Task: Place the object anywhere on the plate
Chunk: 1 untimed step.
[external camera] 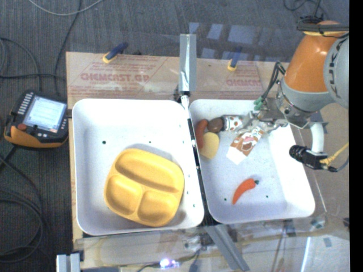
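A yellow moulded plastic plate with three compartments (pixel 145 187) lies tilted in the left white bin (pixel 91 118), bare and ready to receive something; across the divider, in the right white bin (pixel 295 203), a small cluster sits near the far-left corner: a reddish sausage-like piece (pixel 201 132), a pale yellow rounded item (pixel 210 145), a brown round item (pixel 215 124); nearer the front lies an orange carrot-shaped toy (pixel 244 190); a white-and-brown packet (pixel 245 144) rests just beneath the pincer (pixel 262 119), probably the object targeted; whether the pincer is open or closed on it I cannot tell.
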Available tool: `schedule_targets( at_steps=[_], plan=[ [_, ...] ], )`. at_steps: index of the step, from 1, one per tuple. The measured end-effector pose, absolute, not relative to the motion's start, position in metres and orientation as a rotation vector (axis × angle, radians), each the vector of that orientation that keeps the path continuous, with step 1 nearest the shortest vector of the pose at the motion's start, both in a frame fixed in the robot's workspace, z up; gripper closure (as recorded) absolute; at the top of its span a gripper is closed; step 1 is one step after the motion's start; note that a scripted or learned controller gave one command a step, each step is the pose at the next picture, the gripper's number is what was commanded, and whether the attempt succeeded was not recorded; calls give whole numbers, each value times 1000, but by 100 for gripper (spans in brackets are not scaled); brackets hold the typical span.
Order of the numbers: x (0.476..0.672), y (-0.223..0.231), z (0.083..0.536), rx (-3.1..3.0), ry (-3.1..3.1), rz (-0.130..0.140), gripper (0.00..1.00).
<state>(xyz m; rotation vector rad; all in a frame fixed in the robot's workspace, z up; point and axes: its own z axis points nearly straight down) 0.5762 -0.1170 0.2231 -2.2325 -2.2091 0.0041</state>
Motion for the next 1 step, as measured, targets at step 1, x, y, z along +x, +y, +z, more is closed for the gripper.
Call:
schedule_targets(
  at_steps=[1],
  plan=[
    [526,-19,203,-2092,-2340,4,100]
  ],
)
